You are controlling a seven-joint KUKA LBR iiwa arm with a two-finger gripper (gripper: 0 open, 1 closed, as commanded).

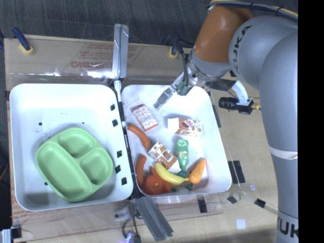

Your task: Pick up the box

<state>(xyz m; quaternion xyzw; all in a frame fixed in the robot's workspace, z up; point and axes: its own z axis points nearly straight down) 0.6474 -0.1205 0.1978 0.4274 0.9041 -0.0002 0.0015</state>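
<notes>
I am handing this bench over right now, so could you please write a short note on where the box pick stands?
Gripper: above the right bin's top edge, holding nothing; finger state unclear.
Boxes: three small ones lie in the right bin, one just below the gripper, one to its right, one lower, against the banana.
Left bin: holds a green tray.
Done: nothing lifted.
Left: grasp a box and raise it.

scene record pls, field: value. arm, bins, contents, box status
arm: end effector over the right bin's far left part, above the boxes
left bin: green divided tray
right bin: three small boxes, green bottle, banana, carrot, tomato, two sausages
box status: all three lie in the bin, none between the fingers
nearest box to end effector: the red one at far left
</notes>
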